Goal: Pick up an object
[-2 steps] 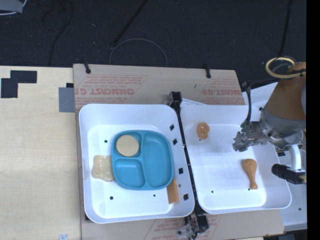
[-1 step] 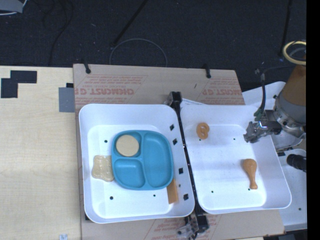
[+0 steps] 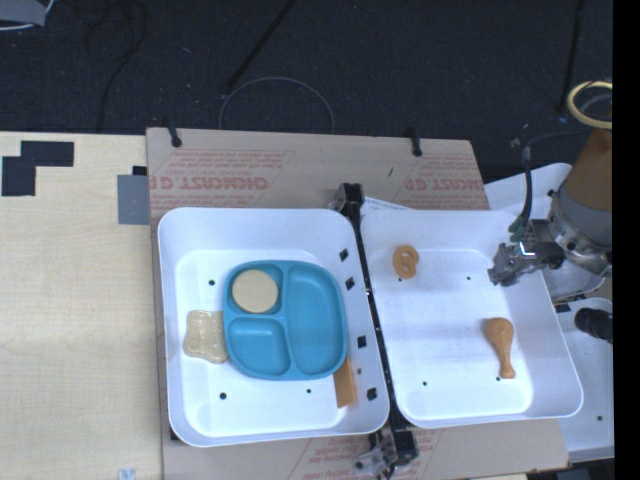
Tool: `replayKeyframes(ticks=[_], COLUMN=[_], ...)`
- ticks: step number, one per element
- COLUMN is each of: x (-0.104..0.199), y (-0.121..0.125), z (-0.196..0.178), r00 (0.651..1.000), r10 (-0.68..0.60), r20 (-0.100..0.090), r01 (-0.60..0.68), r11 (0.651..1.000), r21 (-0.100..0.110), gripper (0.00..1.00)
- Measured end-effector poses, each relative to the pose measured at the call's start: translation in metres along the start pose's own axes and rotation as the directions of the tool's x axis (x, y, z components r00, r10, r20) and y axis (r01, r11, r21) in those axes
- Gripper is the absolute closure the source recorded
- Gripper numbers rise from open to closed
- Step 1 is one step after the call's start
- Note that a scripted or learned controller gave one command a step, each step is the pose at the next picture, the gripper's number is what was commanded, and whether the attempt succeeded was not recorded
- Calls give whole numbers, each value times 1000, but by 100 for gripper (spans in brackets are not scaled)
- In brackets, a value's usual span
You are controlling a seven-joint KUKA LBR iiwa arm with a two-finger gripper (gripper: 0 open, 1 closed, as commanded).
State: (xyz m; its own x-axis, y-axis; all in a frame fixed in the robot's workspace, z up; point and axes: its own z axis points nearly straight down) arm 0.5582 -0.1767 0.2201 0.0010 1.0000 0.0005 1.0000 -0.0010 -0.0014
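Observation:
The right bin (image 3: 470, 398) holds a brown drumstick-shaped toy (image 3: 501, 344) at its right side and a small brown pretzel-like piece (image 3: 405, 261) near its far left. My gripper (image 3: 510, 264) hangs at the right bin's far right rim, above and behind the drumstick, with nothing seen between its fingers. In the left bin (image 3: 190, 408) a blue divided tray (image 3: 285, 320) carries a round tan cookie (image 3: 254, 291). A pale bread slice (image 3: 206, 336) lies left of the tray and a tan stick (image 3: 344, 383) lies at its lower right.
A black divider (image 3: 365, 308) joins the two bins. Cardboard (image 3: 310, 173) lies under both bins. A wooden bench top (image 3: 70, 308) stretches to the left. Cables and arm parts crowd the right edge near the bin.

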Motion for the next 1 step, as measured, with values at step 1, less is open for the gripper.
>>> replayKeyframes(ticks=[1], x=[53], y=[-7], z=[10], r00=[1000], r10=[-4], r20=[-2], r01=[4], r11=[1000], r21=[3], gripper=[100])
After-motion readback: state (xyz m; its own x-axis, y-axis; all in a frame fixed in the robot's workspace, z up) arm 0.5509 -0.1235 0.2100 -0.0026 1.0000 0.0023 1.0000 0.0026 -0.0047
